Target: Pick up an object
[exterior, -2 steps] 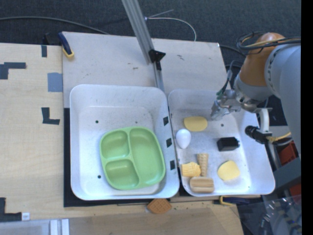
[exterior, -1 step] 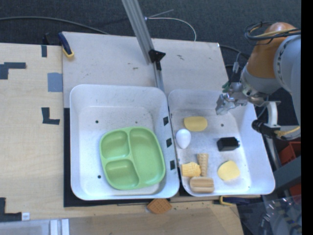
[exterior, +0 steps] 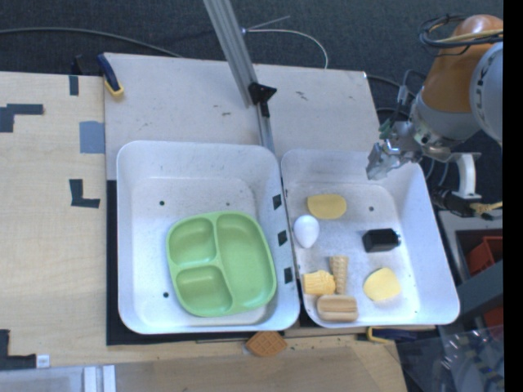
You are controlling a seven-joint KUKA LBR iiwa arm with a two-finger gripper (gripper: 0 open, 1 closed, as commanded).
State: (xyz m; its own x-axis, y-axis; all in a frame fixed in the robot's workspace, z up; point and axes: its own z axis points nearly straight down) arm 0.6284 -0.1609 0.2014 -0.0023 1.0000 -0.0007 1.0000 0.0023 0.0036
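Grey arm with the orange band (exterior: 458,64) reached in from the right; its tool (exterior: 382,163) hung over the far right corner of the right shallow white bin (exterior: 433,235), tip pointed down and left. Couldn't tell from this angle how the tool was set — nothing visibly in it.

Right bin contents, all lying loose and well apart from the tool:
- flat yellow oval piece (exterior: 327,207) near the bin's middle, closest to the tool
- small white egg-shaped object (exterior: 306,230) just beside the left wall
- small black block (exterior: 381,239) right of centre
- round yellow lemon-like object (exterior: 382,285) near the front right
- tan waffle-cone piece (exterior: 338,273) touching a yellow ridged chunk (exterior: 319,282)
- tan bun-shaped object (exterior: 337,307) against the front wall, just below those two

Left shallow white bin (exterior: 131,219) held a green plastic divided plate (exterior: 221,261) with three compartments, lying flat toward the front.

On the surface (exterior: 180,96): an orange-brown waffle-textured disc (exterior: 265,344) outside the bins at the front edge, and a blue-and-yellow clamp (exterior: 110,76) at the far left corner. A slanted metal pole (exterior: 233,35) rose behind the bins.
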